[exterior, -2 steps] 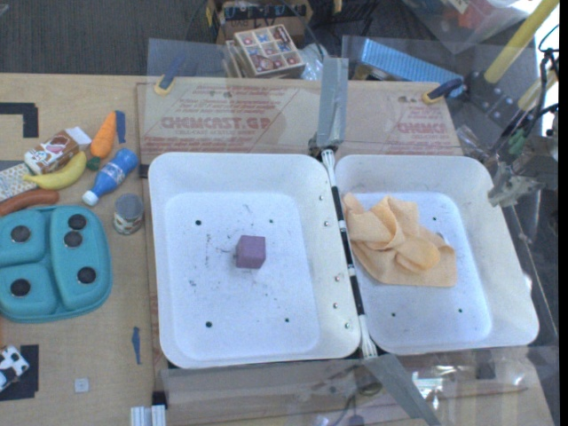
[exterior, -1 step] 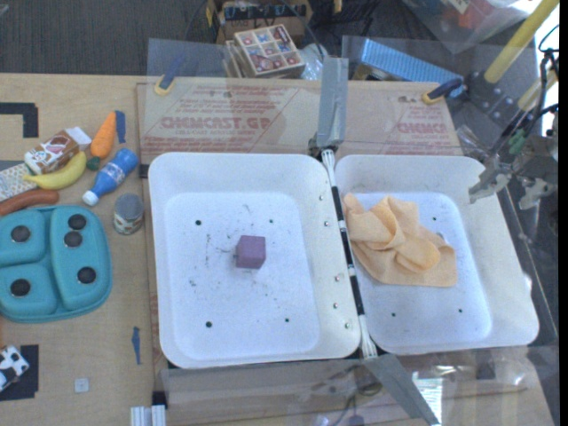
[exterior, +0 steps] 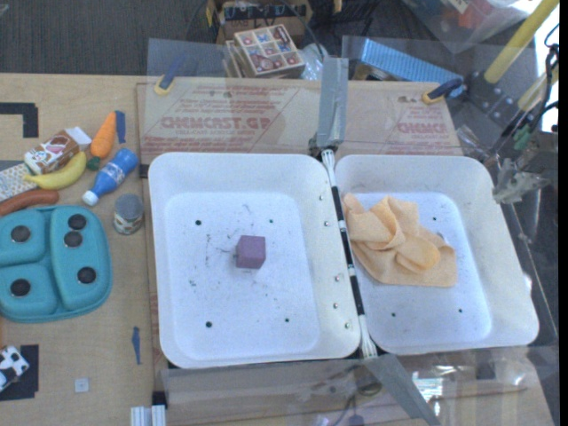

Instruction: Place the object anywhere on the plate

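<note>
A small purple cube [exterior: 250,251] rests near the middle of the left white bin [exterior: 177,327]. In the right white bin [exterior: 497,318] lies a tan, flat heap of overlapping rounded pieces [exterior: 399,242], spread from the bin's left wall toward its centre. The cube and the tan heap are apart, with the ridge between the two bins separating them.
Left of the bins, on the wooden bench, lie a teal compartment tray [exterior: 53,264], a toy banana [exterior: 55,177], a carrot [exterior: 106,135], a blue bottle [exterior: 111,176] and a small grey can [exterior: 129,213]. Boxes and clamps stand behind the bins.
</note>
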Action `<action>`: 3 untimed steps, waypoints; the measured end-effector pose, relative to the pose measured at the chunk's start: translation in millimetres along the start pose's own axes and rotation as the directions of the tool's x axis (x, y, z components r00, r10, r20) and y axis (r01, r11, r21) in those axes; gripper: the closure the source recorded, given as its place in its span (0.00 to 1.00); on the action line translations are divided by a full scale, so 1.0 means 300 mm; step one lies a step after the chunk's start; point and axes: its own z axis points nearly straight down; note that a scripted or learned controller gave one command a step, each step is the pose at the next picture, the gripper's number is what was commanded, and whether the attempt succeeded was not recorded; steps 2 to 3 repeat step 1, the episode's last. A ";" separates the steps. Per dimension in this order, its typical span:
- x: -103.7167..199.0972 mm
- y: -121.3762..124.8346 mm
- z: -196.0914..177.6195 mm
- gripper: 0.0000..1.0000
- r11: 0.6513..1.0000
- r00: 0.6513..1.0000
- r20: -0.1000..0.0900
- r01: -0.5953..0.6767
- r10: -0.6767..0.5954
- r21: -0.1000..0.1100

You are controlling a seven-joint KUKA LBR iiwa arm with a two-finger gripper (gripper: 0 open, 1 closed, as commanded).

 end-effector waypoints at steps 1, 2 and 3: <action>0.000 0.000 0.000 0.00 1.000 1.000 0.000 0.000 0.000 0.000; 0.000 0.000 0.000 0.00 1.000 1.000 0.000 0.000 0.000 0.000; 0.000 0.000 0.000 0.00 1.000 1.000 0.000 0.000 0.000 0.000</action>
